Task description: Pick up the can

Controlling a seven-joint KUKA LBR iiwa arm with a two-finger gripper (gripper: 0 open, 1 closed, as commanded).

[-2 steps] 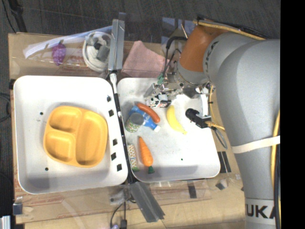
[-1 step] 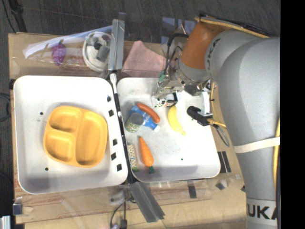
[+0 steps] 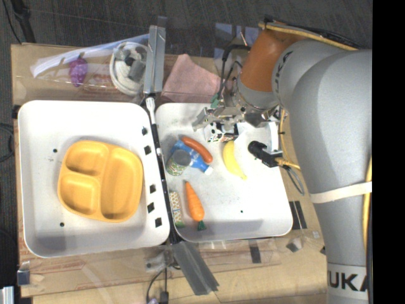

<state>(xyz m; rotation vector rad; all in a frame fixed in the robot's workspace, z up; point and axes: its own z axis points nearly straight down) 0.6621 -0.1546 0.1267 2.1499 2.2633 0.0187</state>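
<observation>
Sharing the right bin (image 3: 266,215): 1 can (image 3: 180,161), 1 banana (image 3: 233,159), 1 carrot (image 3: 194,203); fingers (image 3: 218,122) state unclear.

One fixed overhead camera looks down aslant on both bins (image 3: 38,116).

The gripper (image 3: 218,120) hangs over the top of the right bin (image 3: 266,217). Below it lie a can (image 3: 179,161), a sausage (image 3: 197,149), a banana (image 3: 233,159) and a carrot (image 3: 193,202). A yellow tray (image 3: 101,180) sits in the left bin (image 3: 38,119).
</observation>
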